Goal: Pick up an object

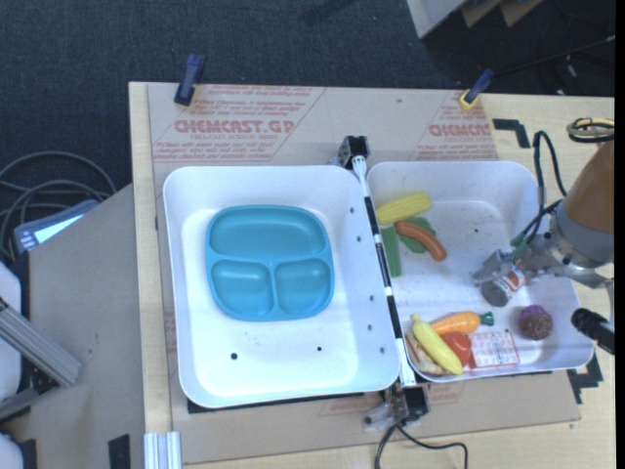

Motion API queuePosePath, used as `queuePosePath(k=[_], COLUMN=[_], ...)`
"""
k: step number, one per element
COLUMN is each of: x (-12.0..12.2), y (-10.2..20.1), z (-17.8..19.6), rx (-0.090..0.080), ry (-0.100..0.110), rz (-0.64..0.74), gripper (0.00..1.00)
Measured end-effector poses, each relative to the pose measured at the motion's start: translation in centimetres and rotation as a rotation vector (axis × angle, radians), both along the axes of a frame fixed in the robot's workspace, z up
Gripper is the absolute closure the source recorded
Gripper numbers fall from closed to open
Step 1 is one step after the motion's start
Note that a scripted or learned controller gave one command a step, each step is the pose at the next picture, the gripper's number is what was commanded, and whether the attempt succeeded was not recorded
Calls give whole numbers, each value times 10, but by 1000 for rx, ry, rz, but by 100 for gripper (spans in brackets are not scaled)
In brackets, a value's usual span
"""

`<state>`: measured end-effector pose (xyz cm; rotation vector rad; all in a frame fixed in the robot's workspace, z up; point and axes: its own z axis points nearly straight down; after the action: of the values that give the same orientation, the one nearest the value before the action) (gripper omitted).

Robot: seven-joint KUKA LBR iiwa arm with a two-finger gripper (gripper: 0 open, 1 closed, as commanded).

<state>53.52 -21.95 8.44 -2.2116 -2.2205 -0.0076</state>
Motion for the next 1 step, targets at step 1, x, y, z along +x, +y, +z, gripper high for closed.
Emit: queuePosePath(k=[1], x=[0], y=[-2], z=[10], rx=[-6], ry=[-3], rz=[-2], gripper=[100])
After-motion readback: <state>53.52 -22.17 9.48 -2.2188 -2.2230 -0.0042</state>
